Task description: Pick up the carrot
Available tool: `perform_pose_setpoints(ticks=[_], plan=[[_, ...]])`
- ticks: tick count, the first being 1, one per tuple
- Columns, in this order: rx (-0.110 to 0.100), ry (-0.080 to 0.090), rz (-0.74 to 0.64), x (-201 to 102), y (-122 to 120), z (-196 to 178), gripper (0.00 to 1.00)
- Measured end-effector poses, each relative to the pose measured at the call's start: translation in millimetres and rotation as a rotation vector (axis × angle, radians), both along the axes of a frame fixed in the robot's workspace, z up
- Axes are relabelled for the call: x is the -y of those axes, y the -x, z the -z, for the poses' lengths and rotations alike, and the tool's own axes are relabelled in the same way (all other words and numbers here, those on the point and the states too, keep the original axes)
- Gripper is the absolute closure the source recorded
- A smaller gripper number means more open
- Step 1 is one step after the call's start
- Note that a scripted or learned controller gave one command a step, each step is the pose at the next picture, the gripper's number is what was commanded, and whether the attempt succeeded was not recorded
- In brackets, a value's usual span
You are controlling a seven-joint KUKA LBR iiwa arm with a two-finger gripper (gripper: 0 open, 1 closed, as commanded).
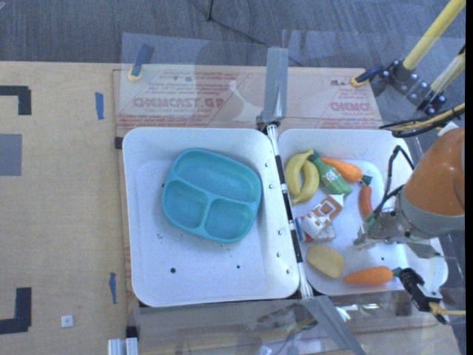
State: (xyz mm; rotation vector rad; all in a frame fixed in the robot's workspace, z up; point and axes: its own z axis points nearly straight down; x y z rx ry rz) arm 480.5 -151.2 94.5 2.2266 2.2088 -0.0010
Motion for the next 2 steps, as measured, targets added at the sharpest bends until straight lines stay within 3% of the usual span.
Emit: perform_pose_setpoints(ticks=[1, 2], plan=[[-0.011, -0.005, 0.037, -66.3, -9.4, -86.4, 1.00], [-0.010, -0.003, 0.368, -65.1, 0.6, -86.2, 1.00]])
